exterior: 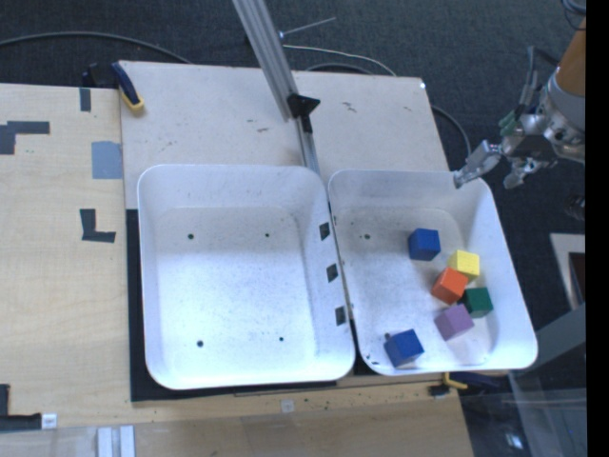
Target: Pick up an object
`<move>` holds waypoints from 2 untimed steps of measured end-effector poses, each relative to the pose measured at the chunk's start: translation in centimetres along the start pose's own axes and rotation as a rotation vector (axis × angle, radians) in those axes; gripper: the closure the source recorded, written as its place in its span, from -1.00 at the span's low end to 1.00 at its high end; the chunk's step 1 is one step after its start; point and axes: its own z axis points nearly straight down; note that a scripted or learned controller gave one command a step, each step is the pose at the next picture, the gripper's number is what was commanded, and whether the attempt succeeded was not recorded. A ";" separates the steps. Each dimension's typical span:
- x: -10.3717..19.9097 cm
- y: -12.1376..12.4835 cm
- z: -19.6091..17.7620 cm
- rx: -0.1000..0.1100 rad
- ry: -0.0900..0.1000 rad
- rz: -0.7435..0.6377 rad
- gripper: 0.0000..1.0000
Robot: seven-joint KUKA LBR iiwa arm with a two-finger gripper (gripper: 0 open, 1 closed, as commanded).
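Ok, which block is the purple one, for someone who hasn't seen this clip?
Look in the right-hand white bin, at the cluster along its right side. The purple block is the pale lilac cube lowest in that cluster, just below the orange block and left of the green block.

Pale wooden bench (57,284) on dark carpet (400,17), grey tape patches (107,160).
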 end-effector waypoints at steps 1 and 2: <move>-0.2 1.0 16.1 0.008 0.003 0.000 -1.00; 4.2 -0.4 19.3 0.000 0.000 -0.002 -1.00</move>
